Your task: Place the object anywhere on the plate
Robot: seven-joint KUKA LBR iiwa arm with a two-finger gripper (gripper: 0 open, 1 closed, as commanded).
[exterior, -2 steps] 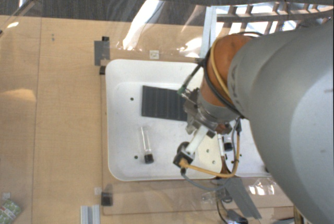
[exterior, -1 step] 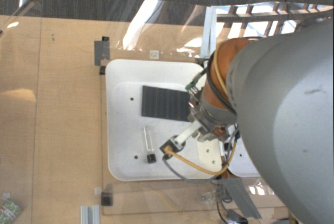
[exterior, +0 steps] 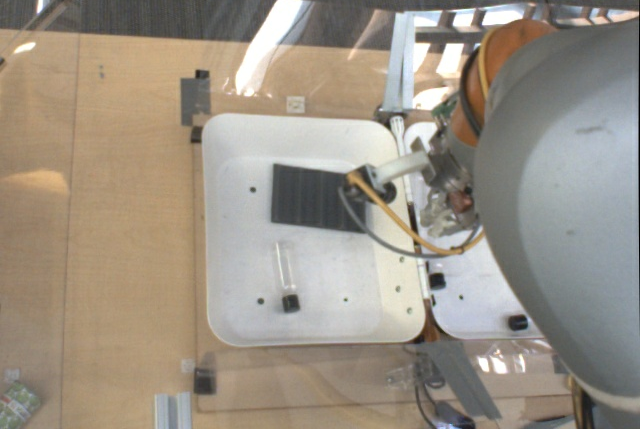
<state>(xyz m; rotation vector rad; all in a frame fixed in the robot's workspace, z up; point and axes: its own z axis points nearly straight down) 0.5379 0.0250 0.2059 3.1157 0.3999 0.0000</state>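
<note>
A dark grey rectangular plate (exterior: 312, 198) lies flat in the upper middle of the left bin (exterior: 225, 217). Below it, a small clear tube (exterior: 285, 272) with a black cap at its near end rests on the bin floor, apart from the plate. My gripper (exterior: 446, 205) hangs over the seam between the two bins, to the right of the plate and well away from the tube. The bulk of the arm (exterior: 560, 197) covers much of it. Yellow and grey cables (exterior: 385, 212) loop from the wrist over the plate's right edge.
The right bin (exterior: 480, 302) is mostly hidden under the arm; a small black piece (exterior: 517, 322) lies near its front edge and another (exterior: 436, 280) near the divider. Black brackets (exterior: 196, 97) stand on the wooden bench around the left bin.
</note>
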